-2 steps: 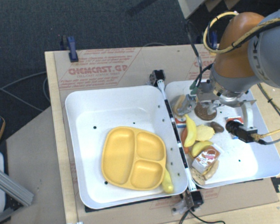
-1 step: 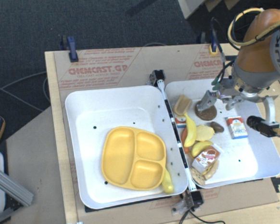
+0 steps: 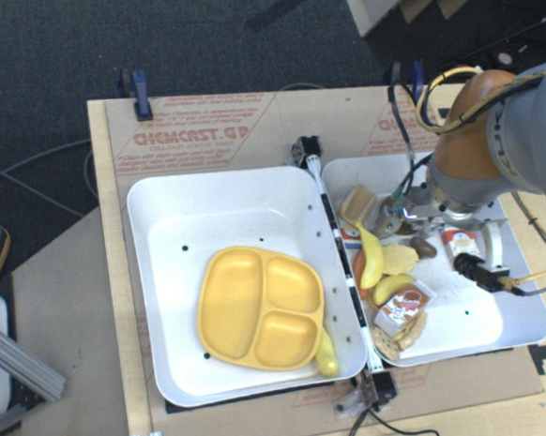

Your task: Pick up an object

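Two white bins sit side by side on a brown bench board. The left bin (image 3: 164, 268) holds one yellow tray (image 3: 259, 306) with three compartments, lying flat near the middle, and one small yellow piece (image 3: 326, 356) tucked between the tray's lower right corner and the bin wall. The right bin (image 3: 507, 326) holds a cluster of objects crowded against its left wall: one tan block (image 3: 356, 205) at the top, two bananas (image 3: 371, 255) (image 3: 392, 288) below it, one reddish item (image 3: 360, 269) wedged against the wall beside them, and one red-and-white packet (image 3: 400, 315) lowest. Just right of the cluster, the gripper (image 3: 413, 232) hangs low over the bin, close to the upper banana; whether it is released or clenched cannot be told. One red-and-white item (image 3: 459, 244) lies beside the arm (image 3: 502, 138), apart from the cluster.
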Motion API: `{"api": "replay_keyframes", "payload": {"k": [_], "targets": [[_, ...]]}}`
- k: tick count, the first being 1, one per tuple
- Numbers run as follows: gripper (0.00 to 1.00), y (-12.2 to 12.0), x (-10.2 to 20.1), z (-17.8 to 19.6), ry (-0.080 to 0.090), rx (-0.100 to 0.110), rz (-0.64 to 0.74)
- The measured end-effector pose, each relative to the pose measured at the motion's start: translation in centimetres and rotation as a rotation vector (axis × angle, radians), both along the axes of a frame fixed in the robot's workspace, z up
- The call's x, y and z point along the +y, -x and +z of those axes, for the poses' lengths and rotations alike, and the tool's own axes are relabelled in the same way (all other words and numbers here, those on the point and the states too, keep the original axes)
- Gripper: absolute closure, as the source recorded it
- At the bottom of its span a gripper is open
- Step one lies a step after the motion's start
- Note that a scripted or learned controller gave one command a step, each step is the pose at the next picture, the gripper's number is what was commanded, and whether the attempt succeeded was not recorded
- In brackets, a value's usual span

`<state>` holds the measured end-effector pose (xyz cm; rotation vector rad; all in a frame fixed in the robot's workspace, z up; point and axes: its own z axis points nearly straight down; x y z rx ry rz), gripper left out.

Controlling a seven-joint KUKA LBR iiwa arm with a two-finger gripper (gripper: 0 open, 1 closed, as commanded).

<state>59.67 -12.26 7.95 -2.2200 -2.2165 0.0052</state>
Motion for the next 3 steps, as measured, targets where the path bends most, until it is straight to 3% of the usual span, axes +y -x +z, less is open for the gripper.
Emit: {"api": "replay_keyframes", "payload": {"k": [1, 2, 3], "targets": [[1.0, -0.1, 0.1, 1.6, 0.001, -0.009, 0.001], [0.0, -0.1, 0.1, 1.5, 0.001, -0.007, 0.001], [0.0, -6.9, 2.2, 0.6, 0.006, -0.003, 0.004]]}}
